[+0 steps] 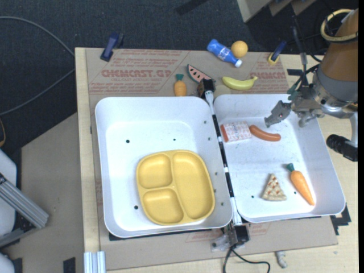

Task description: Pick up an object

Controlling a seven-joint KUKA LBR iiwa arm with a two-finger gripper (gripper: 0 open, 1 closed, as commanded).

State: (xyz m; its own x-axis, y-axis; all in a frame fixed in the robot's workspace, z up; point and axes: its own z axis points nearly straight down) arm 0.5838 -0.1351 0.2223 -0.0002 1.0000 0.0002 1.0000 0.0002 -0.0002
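The right bin (318,152) holds a sausage (265,133), a red-and-white packet (236,132), a pizza slice (274,189) and a carrot (301,185). My gripper (290,117) hovers over the bin's far part, just above and right of the sausage. Its fingers (277,115) are spread open with nothing between them. In the left bin (114,129) lies a yellow divided plate (174,186).
On the board behind the bins lie a banana (239,83), a blue bottle (222,52), an orange ball (239,48), a watermelon slice (197,73) and a small orange toy (180,87). Blue clamps (111,46) grip the board's far edge.
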